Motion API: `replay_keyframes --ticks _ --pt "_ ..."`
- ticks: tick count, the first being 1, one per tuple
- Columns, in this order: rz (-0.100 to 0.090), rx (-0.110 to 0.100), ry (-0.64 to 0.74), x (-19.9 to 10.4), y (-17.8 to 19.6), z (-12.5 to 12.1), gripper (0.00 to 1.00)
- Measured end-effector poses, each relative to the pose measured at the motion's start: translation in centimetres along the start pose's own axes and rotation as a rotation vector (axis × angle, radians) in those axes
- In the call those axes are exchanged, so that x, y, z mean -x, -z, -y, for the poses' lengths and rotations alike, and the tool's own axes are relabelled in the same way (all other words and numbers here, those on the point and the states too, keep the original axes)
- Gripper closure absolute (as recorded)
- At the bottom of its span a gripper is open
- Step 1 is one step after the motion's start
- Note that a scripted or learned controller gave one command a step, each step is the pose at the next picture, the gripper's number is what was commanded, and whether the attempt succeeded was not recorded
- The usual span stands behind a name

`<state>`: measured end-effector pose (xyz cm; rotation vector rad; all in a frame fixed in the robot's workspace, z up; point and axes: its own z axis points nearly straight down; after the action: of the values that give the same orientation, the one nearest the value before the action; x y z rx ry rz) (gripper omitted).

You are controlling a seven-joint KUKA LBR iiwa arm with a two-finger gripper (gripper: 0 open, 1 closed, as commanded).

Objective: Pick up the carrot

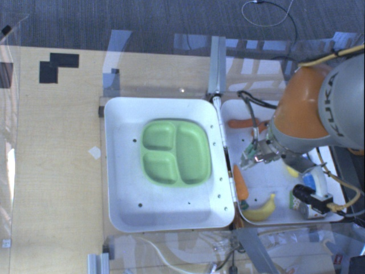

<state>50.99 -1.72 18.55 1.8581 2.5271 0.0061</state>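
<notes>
The left bin (117, 170) is seen holding a green divided plate (174, 152), lying flat near its middle. Over in the right bin (274, 217), the carrot (240, 181) is found along the left wall (lying lengthwise, apart from the gripper), and a banana (260, 209) is spotted just beside its lower end. A second orange piece (244, 123) is noted near the top. The gripper (255, 153) is held above the bin floor; whether its fingers are apart or together cannot be told. The arm (319, 104) is seen reaching in from the right.
</notes>
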Motion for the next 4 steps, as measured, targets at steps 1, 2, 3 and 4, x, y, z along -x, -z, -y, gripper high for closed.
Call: replay_keyframes --ticks 1,2,3,4 --pt "0.0 -0.005 -0.509 -7.5 -0.2 -2.6 1.0" --pt "0.001 -0.003 -0.526 2.1 1.8 -1.1 1.0" --pt "0.002 -0.005 -1.106 2.9 2.0 -0.6 1.0" --pt "0.002 -0.006 -1.181 1.3 -0.1 2.8 1.0"
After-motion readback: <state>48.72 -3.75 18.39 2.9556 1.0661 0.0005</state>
